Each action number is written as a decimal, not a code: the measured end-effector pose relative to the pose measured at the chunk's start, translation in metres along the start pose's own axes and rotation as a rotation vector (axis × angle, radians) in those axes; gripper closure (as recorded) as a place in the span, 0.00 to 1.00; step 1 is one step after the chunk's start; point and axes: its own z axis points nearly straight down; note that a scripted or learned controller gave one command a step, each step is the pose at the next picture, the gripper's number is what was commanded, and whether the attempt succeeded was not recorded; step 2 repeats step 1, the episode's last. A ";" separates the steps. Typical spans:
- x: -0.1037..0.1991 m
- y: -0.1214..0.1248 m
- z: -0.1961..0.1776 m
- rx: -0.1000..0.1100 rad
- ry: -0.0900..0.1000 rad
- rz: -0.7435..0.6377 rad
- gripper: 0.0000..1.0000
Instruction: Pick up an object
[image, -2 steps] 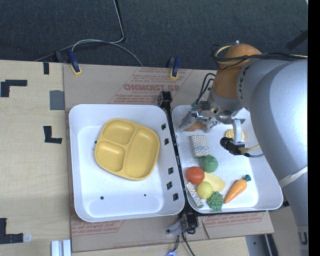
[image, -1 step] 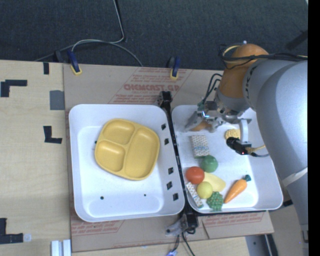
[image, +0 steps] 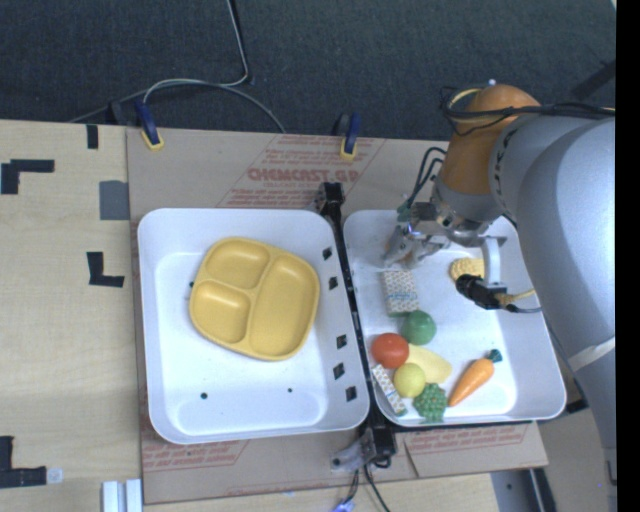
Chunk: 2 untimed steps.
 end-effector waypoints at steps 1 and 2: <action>0.041 -0.059 -0.091 -0.022 -0.002 -0.003 1.00; 0.041 -0.059 -0.091 -0.022 -0.002 -0.003 1.00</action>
